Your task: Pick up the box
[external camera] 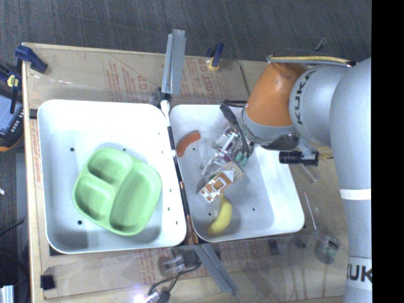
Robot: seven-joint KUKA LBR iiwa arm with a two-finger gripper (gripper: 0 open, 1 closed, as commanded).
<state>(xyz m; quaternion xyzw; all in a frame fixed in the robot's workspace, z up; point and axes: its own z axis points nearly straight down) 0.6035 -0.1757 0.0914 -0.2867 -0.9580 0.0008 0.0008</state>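
Right bin (284, 201) on the table — pincer (222, 160) down touching the box (218, 185), grip can't be told — banana (221, 218) just beside.

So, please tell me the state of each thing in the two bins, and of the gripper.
box: lying tilted in the right bin, under the gripper
gripper: low over the box's upper end
banana: lying flat beside the box
orange-red piece: lying near the divider
green tray: flat in the left bin
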